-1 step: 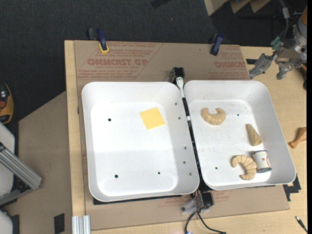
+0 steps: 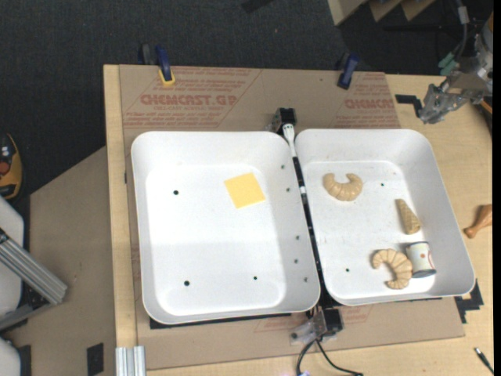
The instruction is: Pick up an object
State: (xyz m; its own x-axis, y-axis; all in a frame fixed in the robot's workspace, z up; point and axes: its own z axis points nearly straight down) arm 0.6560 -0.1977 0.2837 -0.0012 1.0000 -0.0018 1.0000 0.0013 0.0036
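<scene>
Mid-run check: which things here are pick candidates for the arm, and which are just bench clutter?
Pick candidates:
yellow square in the left bin
upper croissant, cone piece, lower croissant and small can, all in the right bin

Just lying about:
blue clamps on the board's far edge
cables at the near edge

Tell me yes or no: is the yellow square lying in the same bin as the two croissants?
No. The yellow square lies alone in the left bin, while both croissants lie in the right bin.
</scene>
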